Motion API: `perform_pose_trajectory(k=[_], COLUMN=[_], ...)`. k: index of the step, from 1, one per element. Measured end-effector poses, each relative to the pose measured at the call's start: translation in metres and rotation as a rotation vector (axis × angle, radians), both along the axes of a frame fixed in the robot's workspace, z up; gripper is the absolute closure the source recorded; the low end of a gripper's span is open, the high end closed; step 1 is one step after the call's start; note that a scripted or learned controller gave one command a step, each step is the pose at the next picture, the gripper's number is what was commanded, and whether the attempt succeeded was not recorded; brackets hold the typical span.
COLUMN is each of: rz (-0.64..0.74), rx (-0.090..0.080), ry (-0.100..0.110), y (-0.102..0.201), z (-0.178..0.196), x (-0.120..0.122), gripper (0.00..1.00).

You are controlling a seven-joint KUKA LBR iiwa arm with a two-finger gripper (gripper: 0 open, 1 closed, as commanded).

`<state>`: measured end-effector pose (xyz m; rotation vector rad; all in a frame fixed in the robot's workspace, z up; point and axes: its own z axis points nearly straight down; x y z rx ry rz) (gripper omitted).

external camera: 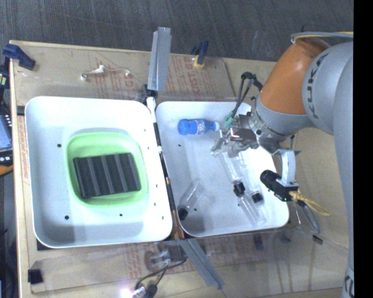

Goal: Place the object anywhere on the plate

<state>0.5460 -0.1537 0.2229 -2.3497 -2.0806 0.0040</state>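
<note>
The arm (311,85) reaches in over the right bin (199,225). Its pincer (247,194) hangs low near the right side of that bin. The two see-through fingers (239,179) stand a little apart, and nothing sits between them.

Two things lie in this bin. A blue bottle (196,126) lies on its side near the top edge. A clear plastic cup (189,198) lies tipped over near the bottom left. Both are away from the pincer, so the pick-up is not done yet. I cannot tell which one the arm will go for.

The green plate (105,148) sits in the left bin (43,166). A dark ribbed tray (105,174) rests in its middle.

To do this step well, I think the pincer should move right over one thing first. Then it should open wide and go straight down so a finger lands on each side. The bottle is round and may roll, so squeeze across its body. The cup is thin and slippery, so squeeze gently. Lift high before crossing the wall between the bins.
</note>
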Motion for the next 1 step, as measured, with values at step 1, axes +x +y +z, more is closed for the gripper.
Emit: perform_pose_trajectory(k=[1], rz=[0.0], rx=[0.0], ry=[0.0], y=[0.0], z=[0.0001], x=[0.0], gripper=[0.0])
